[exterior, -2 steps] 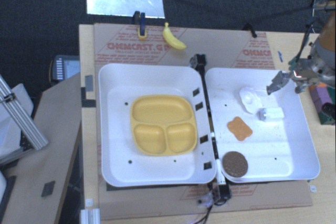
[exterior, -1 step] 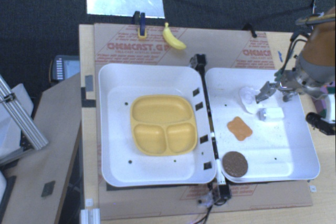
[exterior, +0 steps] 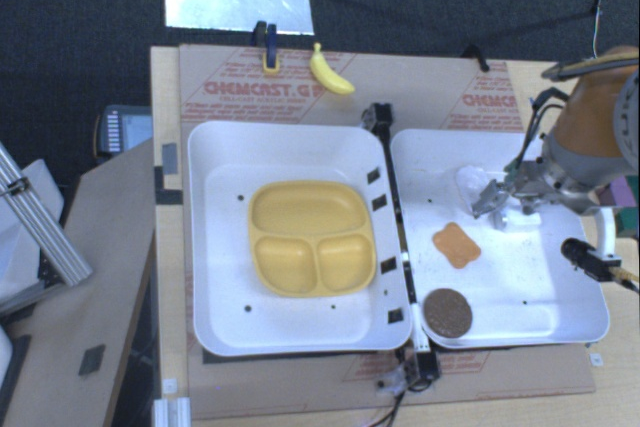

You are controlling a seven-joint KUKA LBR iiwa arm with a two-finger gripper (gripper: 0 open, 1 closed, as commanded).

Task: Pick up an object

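Observation:
In the right bin lie an orange flat toast-shaped piece near the middle and a brown round patty at the front left corner. A pale, see-through object sits toward the back of this bin. My gripper hangs low over the right bin, just right of the pale object and above and to the right of the orange piece. I see nothing held in it.
The left bin holds a yellow three-compartment plate. A yellow banana and a yellow-and-black clamp lie on the board behind the bins. A black divider runs between the bins.

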